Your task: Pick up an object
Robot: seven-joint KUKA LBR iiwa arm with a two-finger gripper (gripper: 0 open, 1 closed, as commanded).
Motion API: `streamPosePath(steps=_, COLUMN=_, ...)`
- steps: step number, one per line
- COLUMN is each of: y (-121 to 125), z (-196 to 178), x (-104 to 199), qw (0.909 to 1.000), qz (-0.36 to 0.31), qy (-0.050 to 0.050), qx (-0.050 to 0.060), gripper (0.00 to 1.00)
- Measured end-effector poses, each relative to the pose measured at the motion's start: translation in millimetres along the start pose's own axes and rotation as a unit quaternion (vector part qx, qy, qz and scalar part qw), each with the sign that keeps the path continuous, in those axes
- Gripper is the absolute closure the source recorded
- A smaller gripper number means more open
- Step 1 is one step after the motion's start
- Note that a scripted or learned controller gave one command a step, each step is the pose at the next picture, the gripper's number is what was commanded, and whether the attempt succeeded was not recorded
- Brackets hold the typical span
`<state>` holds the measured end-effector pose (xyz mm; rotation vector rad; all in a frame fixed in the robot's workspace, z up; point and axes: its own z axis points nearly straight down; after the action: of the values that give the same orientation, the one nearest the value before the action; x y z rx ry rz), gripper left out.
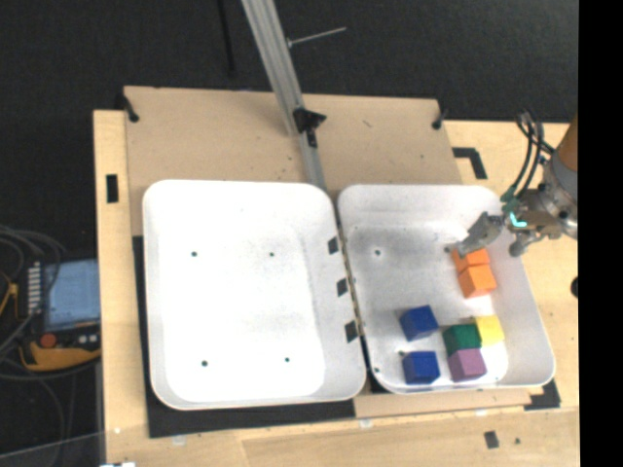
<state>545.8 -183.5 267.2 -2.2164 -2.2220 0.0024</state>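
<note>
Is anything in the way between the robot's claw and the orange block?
Nothing visible is in the way. The gripper hangs just above and to the right of the orange block in the right bin. The blue, green, yellow and purple blocks sit lower in that bin, away from the path between them.

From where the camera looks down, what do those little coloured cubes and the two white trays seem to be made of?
The orange cube, two blue cubes, green cube, yellow cube and purple cube look like painted wood or plastic: flat solid colour, crisp edges, no shine. The left tray and right tray look like moulded plastic: smooth white, rounded corners, grey scuffing.
</note>
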Motion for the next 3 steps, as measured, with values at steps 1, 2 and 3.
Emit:
streamPosePath(steps=1, y=0.9, z=-2.3, x=0.3, qw=1.0000, qz=0.000, qy=0.000, qx=-0.002, gripper=0.00)
streamPosePath(steps=2, y=1.6, z=42.1, x=-7.7, qw=1.0000, qz=0.002, qy=-0.001, qx=0.000, gripper=0.00)
streamPosePath(steps=3, y=10.7, z=97.5, x=-6.2, qw=1.0000, qz=0.003, qy=-0.001, qx=0.000, gripper=0.00)
